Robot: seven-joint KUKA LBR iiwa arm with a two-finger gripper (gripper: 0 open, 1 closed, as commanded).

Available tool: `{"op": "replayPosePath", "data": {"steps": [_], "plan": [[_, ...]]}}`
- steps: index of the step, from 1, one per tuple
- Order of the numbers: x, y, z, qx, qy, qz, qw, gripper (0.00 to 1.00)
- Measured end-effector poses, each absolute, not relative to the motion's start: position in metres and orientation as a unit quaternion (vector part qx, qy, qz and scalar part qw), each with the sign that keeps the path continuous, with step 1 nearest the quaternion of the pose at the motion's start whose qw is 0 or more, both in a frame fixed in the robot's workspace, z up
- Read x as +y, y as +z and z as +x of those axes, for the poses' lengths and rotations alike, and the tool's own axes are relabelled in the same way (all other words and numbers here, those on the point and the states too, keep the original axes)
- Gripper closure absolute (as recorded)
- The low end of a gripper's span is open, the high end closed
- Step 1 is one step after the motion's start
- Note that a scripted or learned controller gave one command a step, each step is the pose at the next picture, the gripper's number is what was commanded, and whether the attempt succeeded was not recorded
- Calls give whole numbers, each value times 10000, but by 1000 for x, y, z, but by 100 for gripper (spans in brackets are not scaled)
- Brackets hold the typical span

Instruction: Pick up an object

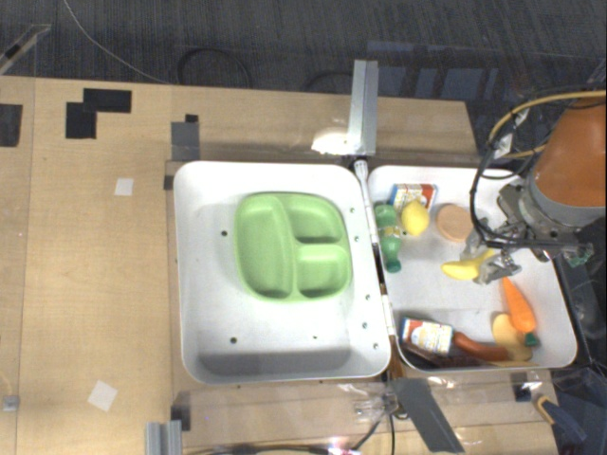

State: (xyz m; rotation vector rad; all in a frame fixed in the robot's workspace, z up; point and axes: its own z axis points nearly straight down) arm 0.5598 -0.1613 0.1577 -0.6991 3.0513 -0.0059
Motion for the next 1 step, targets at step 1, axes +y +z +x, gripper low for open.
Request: {"op": "replayPosePath", "data": {"steps": [1], "plan": [[-72,221,644,9852,4,-1710,94,100]]}}
